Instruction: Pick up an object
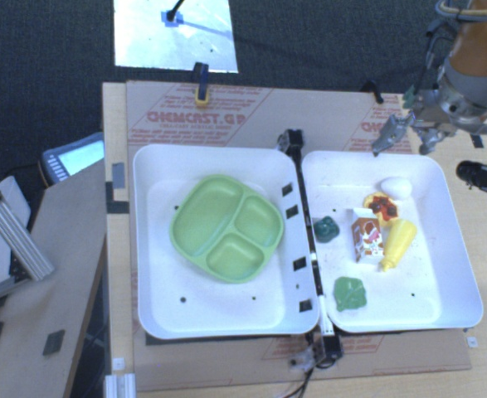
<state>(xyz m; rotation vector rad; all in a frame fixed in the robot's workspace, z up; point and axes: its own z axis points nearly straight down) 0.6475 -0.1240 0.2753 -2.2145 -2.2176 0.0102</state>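
My arm (475,48) runs off the top right corner, so most of it above the orange band is cut away. My gripper (405,135) hangs over the far rim of the right bin (450,305), and its fingers are too small and blurred for me to judge the gap. The carton (366,235) shows print too fine to read, and it covers part of the red and yellow piece (382,206) behind it. At the left edge, a metal rail (7,222) is cut off.
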